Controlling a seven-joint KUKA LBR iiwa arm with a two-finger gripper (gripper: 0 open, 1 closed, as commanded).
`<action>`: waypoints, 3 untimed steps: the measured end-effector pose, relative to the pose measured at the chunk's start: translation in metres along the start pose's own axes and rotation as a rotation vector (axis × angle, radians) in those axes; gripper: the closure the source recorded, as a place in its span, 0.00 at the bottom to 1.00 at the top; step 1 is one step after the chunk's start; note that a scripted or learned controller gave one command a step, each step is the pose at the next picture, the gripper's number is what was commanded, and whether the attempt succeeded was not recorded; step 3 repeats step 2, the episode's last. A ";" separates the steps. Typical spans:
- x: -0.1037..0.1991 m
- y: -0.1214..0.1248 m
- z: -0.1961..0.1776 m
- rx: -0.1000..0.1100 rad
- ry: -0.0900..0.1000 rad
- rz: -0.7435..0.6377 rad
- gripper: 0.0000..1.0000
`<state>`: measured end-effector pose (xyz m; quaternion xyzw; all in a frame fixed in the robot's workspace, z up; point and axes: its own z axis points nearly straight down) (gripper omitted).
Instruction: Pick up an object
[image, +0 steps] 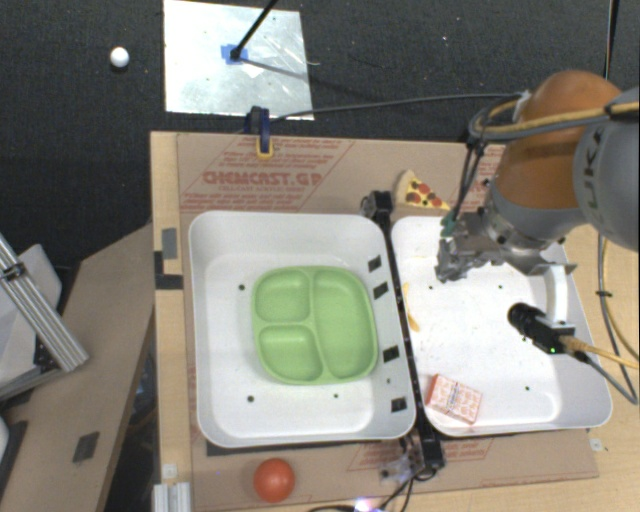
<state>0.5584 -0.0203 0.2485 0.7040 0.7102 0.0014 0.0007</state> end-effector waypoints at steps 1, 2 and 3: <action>0.055 0.022 0.016 0.001 0.001 -0.002 1.00; 0.103 0.046 0.031 0.002 0.001 0.000 1.00; 0.103 0.046 0.031 0.002 0.001 0.000 1.00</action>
